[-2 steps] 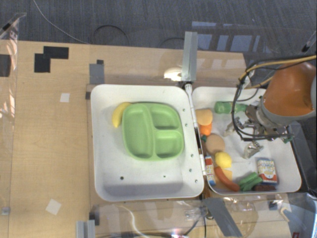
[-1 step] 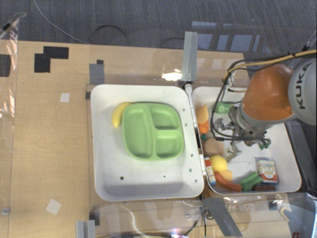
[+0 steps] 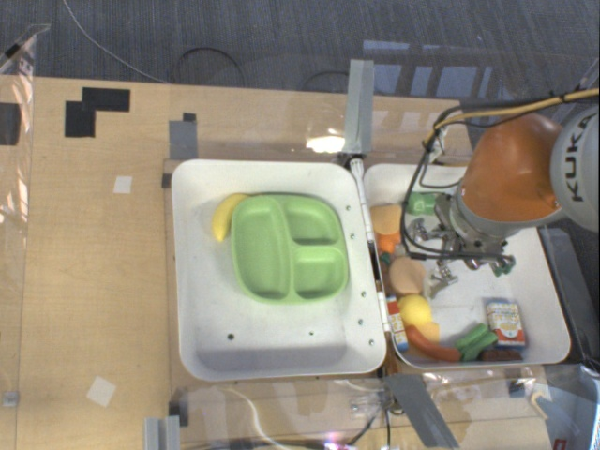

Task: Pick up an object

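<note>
1. Objects for picking lay mostly in the right bin (image 3: 553, 340), crowded along its left wall and front edge, and we judged this bin the working ground, since the arm (image 3: 511, 172) hung over it.
2. Next door, the left bin (image 3: 202, 345) held a green divided tray (image 3: 286, 247) with a banana (image 3: 222, 216) tucked against the tray's upper left corner; both lay well apart from the tool, across the wall between the bins.
3. We saw the tool (image 3: 448, 272) below the orange band, over the middle of the right bin, but we could not tell whether it was open or closed, as the wrist hid too much of it.
4. Just to the tool's left lay a tan rounded piece (image 3: 407, 275), which we took for the nearest candidate; it sat near the tool, though we could not say whether they touched.
5. Toward the front from that, a yellow lemon-like fruit (image 3: 417, 310) rested, and beyond it a red sausage-shaped item (image 3: 433, 347) lay with its long axis running along the bin's front edge.
6. A small printed carton (image 3: 504, 322) stood to the tool's front right, apart from the cluster, with bare floor about it.
7. Our judgement: the coming move turned on a short shift leftward and down to the tan piece.
</note>
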Action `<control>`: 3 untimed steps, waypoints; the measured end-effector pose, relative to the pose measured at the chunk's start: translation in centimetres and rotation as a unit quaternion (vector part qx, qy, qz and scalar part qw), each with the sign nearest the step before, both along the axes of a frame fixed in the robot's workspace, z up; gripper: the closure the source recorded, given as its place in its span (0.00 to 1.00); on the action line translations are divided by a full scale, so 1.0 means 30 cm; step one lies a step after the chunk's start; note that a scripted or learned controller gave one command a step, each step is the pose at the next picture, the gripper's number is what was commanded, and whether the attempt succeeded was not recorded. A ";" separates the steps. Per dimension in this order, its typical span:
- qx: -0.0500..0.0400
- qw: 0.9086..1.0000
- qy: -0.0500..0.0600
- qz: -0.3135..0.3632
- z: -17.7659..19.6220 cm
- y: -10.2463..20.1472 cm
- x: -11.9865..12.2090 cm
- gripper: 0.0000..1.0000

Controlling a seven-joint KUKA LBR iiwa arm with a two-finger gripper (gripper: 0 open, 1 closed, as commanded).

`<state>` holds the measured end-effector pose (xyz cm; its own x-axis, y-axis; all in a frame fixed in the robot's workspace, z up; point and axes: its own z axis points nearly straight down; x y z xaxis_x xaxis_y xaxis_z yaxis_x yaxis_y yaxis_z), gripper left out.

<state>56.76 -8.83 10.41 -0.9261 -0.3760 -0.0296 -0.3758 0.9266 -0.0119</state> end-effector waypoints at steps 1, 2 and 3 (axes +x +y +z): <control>-0.005 0.976 0.008 0.216 0.249 -0.137 0.195 1.00; -0.005 0.976 0.006 0.216 0.454 0.067 -0.017 1.00; -0.005 0.952 0.013 0.305 0.163 0.000 -0.254 1.00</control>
<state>49.12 -8.82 15.31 -0.5363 -0.8440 -0.0036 -0.8440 0.5363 -0.0020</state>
